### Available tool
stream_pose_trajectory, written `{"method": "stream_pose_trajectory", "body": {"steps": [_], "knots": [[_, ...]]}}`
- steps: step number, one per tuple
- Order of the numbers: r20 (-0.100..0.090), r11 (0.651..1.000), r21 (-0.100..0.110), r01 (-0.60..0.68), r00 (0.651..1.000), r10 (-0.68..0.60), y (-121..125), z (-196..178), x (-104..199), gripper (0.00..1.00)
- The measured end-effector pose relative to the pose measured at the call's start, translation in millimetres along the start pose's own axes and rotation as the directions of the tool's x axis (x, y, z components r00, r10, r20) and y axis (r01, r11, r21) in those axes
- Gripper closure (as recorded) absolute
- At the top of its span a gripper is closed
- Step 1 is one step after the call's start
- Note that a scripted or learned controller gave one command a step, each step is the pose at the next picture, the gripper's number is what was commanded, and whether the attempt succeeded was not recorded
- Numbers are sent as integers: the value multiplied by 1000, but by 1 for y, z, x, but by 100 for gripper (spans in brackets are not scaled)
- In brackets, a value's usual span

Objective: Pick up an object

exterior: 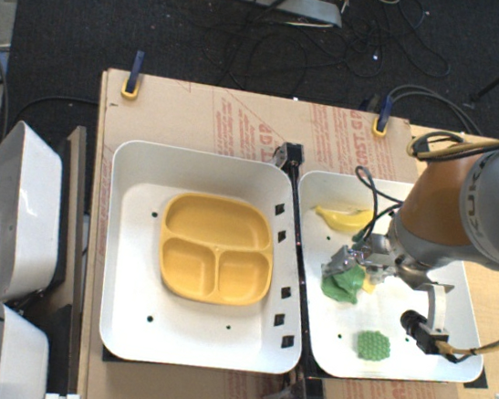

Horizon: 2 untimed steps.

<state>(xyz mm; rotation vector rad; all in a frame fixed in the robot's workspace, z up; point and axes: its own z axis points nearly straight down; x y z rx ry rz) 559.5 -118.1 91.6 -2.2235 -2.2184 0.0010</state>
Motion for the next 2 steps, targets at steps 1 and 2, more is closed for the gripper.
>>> {"method": "stream_pose_trajectory", "body": {"steps": [1, 2], "knots": [[1, 1000, -3, -1, 1000, 1, 1, -12, -1, 100], [1, 1000, -4, -1, 1000, 1, 1, -63, -11, 100]]}}
